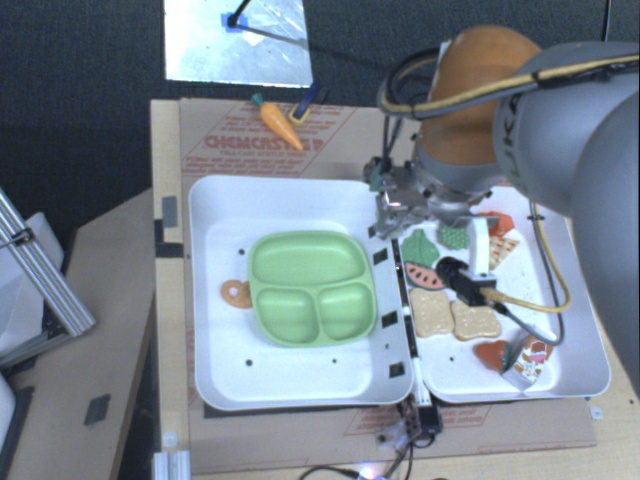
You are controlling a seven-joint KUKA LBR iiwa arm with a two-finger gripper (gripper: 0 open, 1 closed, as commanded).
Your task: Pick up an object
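My gripper (402,218) hangs over the left rim of the right bin (585,368), near the divider between the two bins. Just below it in that bin lie a green leafy toy (420,250) and a watermelon slice (425,275). Two bread slices (432,313) (472,321) rest nearer the front. A red piece (489,353) and a small carton (531,360) sit at the front right. A pizza slice (503,249) lies toward the back right. The arm's bulk hides the back of the bin.
The left bin (215,208) holds a green divided plate (311,286) and a small orange ring (237,293) beside it. A toy carrot (280,125) lies on the cardboard behind the bins. A shiny sheet (237,28) sits farther back.
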